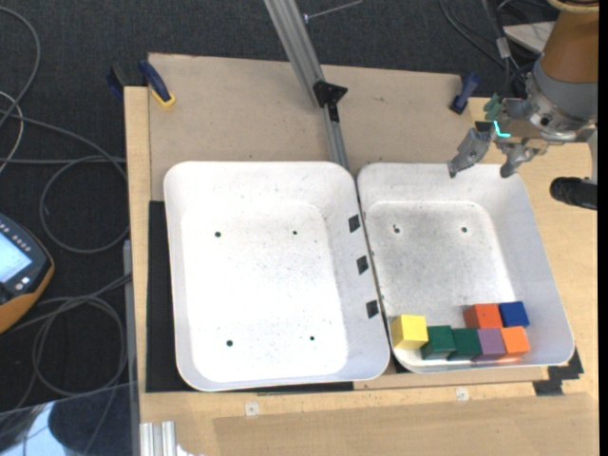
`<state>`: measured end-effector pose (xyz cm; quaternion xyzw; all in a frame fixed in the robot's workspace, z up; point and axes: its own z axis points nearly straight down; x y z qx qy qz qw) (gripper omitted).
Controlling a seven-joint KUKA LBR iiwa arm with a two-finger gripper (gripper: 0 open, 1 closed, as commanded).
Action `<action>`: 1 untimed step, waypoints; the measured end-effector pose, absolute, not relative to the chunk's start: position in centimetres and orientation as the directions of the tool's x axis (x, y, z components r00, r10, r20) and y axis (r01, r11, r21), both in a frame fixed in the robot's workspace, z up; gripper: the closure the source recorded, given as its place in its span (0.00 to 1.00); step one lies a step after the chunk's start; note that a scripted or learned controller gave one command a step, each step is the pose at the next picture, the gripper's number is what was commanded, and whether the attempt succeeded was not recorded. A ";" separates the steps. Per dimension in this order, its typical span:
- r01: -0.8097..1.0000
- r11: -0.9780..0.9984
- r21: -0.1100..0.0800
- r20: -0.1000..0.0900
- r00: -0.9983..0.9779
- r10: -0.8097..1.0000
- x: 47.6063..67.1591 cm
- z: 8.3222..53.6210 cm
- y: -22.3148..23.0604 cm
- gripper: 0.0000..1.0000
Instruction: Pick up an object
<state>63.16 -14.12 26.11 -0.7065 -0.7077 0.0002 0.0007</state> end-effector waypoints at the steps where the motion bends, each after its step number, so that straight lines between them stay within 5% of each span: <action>1: 1.000 0.001 -0.005 0.001 -0.001 1.000 62.9 21.8 -13.7 0.00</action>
